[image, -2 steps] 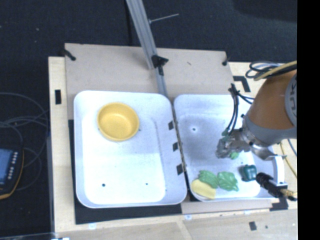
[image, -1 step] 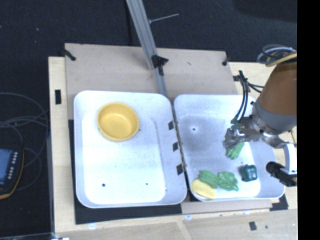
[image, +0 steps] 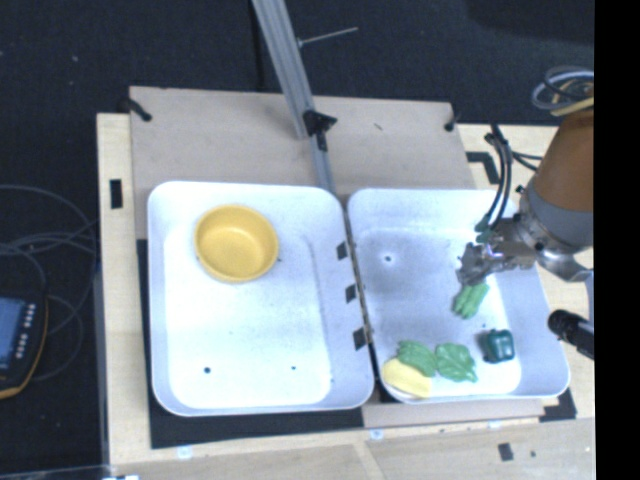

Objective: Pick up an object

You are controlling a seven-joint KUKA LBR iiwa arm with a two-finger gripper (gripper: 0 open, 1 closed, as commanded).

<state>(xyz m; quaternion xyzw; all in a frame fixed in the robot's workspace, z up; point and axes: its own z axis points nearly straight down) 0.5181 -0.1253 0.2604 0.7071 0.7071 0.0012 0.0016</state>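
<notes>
Nothing has been lifted out of the bins yet, so the picking job looks just begun. The gripper (image: 483, 265) is low over the right bin (image: 420, 230), just above a light green toy (image: 469, 299) that lies on the bin floor. It is too small and blurry to tell if the fingers are wide, narrow, or closed on the toy. It looks like the toy is what the arm is going for, but that is only a guess. What is left is to grab it and raise it up. The count goes like this: two white bins, with the left bin (image: 180, 298) holding one yellow bowl (image: 236, 243). The right bin holds the light green toy, two darker green leafy toys (image: 438, 359) near the front, one yellow toy (image: 404, 377) touching them, and one dark green block (image: 497, 345) close by on the right.
</notes>
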